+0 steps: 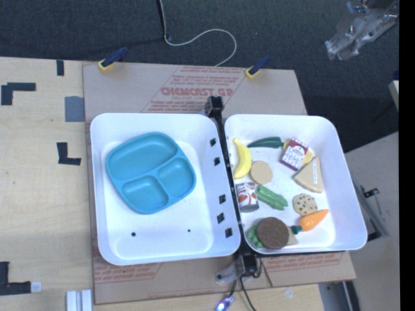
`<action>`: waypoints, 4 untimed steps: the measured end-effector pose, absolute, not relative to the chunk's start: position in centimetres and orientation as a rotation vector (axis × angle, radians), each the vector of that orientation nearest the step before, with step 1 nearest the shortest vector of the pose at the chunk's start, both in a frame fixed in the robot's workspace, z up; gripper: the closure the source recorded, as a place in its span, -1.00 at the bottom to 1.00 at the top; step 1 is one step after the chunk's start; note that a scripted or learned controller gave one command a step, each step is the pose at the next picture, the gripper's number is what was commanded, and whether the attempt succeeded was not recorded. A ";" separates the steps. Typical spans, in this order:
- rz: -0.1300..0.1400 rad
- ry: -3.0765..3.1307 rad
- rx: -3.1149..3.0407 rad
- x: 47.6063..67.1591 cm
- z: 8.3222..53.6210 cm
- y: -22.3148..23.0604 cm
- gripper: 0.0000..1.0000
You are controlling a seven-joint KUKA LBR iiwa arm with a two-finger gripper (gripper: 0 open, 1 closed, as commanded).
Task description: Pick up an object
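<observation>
The bench [39,173] is pale wood with dark tape marks at its left side, and a cardboard sheet [194,89] printed in red letters lies on it under both bins. Two clips, yellow and blue, pinch the far edge of that sheet: one [113,58] at its far left corner, one [257,65] at its far right. Beyond the sheet the floor [78,11] is dark carpet, crossed by a thin pale cable [201,37] that loops just past the sheet's far edge.

The left bin [104,238] sits on the sheet's left half and holds a blue divided plate [150,172]. The right bin [340,173] touches it along a black hinge line and holds toy food: a banana [242,158] nearest the hinge, a green bean [264,142], a red carton [294,153], a cheese wedge [310,175], a round cracker [261,172], a small can [246,197], a green pepper [272,197], a cookie [304,204], a carrot [313,220] and a burger patty on greens [272,233].

The hand [360,28] hangs well beyond the sheet's far right corner, over the carpet, blurred; whether it is clenched or released cannot be told. Nothing shows in it.
</observation>
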State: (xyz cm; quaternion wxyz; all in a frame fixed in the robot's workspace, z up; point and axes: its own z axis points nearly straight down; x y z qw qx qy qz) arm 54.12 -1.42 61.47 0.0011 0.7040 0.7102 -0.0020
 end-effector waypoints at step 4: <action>-0.009 2.233 2.206 54.3 65.4 -1.2 1.00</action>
